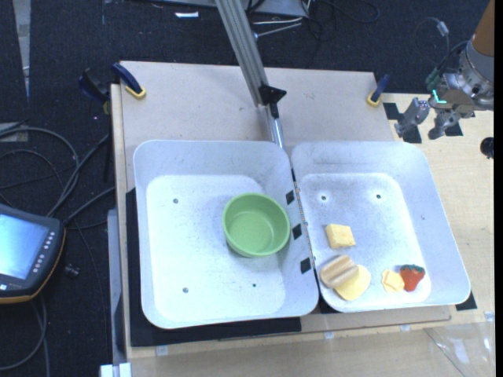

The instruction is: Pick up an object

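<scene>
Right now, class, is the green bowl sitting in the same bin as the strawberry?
No: the green bowl sits in the left bin, while the strawberry lies in the right bin.

Two bins side by side on bench (204, 108). Left bin (157, 289): bowl (255, 225), near its right wall. Right bin (440, 242): block (339, 236) mid-floor, bun (344, 276) and strawberry (411, 276) along front. Gripper (428, 120) beyond right bin's far right corner.
</scene>
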